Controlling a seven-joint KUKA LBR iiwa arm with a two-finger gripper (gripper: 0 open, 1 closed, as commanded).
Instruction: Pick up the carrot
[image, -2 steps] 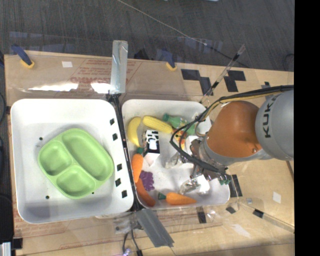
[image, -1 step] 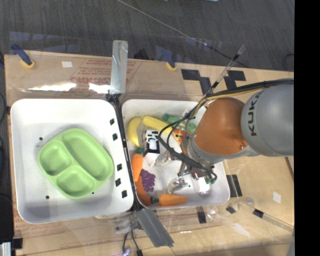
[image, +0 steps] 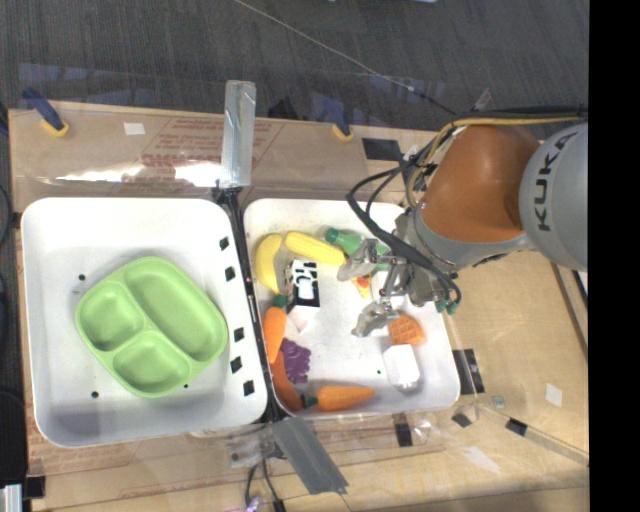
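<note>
While my arm (image: 520, 190) reached in from the right across the desk (image: 520, 330), my end effector (image: 372, 292) hung over the middle of the right bin (image: 440, 385), its fingers spread narrowly apart with nothing between them. Just right of the lower finger sat a small orange ridged piece (image: 405, 330), and below that a white block (image: 402, 367). Left of me lay a black-and-white box (image: 304, 282), with two bananas (image: 290, 252) and a green item (image: 345, 240) toward the bin's far wall. The carrot (image: 342, 397) lay on its side along the near wall, well below my fingers, its green end pointing left. Another orange piece (image: 274, 335) stood along the left wall beside a purple cluster (image: 294, 360). In the left bin (image: 40, 300) rested a green divided plate (image: 150, 325).
</note>
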